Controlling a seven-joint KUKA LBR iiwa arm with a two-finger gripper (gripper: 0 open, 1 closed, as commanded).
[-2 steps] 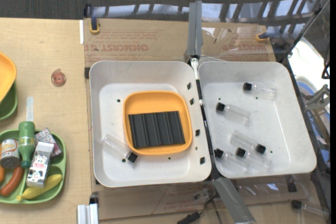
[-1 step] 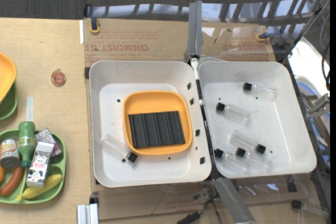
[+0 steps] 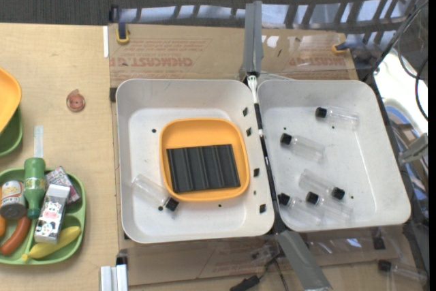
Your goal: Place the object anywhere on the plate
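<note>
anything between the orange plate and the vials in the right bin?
Only the bins' adjoining walls. In the camera view, the orange plate fills the left bin's middle; the nearest right-bin vial lies just past the divide, bare floor between.

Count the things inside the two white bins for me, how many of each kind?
Orange plate with dark ridged middle, left bin: 1
Clear vials with black caps: 6 (one in the left bin, five in the right bin, such as)
Total: 7
</note>
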